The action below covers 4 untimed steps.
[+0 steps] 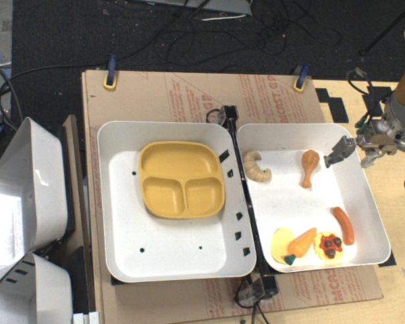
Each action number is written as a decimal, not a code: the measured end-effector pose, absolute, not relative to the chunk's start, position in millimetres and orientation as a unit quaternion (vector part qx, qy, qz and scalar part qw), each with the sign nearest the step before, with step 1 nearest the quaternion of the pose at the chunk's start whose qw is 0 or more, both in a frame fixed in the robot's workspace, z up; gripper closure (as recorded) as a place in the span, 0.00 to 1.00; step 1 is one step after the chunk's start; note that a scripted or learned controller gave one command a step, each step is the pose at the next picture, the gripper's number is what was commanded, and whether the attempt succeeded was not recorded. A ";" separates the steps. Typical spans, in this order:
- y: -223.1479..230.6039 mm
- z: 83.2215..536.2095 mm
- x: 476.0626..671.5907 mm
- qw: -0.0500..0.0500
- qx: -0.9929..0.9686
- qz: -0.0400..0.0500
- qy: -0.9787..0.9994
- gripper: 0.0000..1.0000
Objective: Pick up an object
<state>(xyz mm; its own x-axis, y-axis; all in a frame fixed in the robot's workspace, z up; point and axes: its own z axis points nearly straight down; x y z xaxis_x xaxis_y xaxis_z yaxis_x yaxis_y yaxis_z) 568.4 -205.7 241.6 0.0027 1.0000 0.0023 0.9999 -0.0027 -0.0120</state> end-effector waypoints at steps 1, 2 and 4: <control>-205.0 248.6 571.1 0.000 -0.707 0.000 -0.707 0.00; -203.1 201.9 578.7 0.001 -0.707 0.001 -0.708 0.00; -191.8 110.9 582.4 0.002 -0.706 0.001 -0.708 0.00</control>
